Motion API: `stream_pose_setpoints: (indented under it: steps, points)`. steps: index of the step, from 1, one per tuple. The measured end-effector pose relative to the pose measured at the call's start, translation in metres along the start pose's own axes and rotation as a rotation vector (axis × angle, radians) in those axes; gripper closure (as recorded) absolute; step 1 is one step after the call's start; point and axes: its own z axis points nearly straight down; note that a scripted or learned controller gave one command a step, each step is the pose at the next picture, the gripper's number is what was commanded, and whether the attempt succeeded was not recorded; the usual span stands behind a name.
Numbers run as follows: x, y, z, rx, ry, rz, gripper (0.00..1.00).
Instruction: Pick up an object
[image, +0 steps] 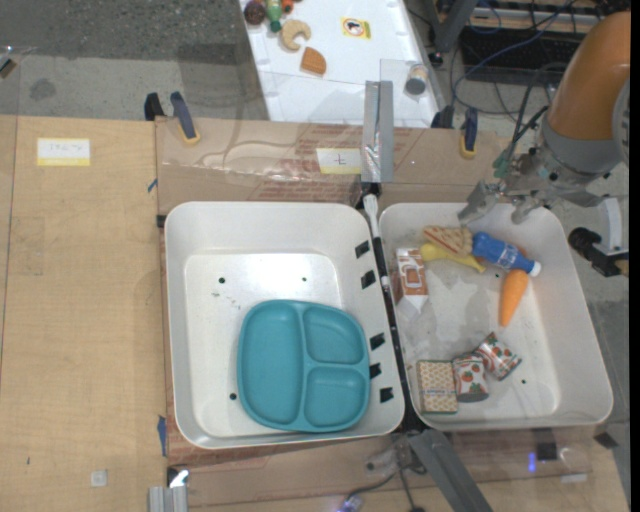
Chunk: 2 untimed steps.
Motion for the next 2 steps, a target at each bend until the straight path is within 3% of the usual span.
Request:
stream_pose_setpoints:
  steps: [1,2]
  points:
    - [-0.015,0.002,0.085,-0.013,-0.003,-0.042,0.0]
    - [-0.022,-0.03,0.094,-0.019,-0.005,-0.03,0.0]
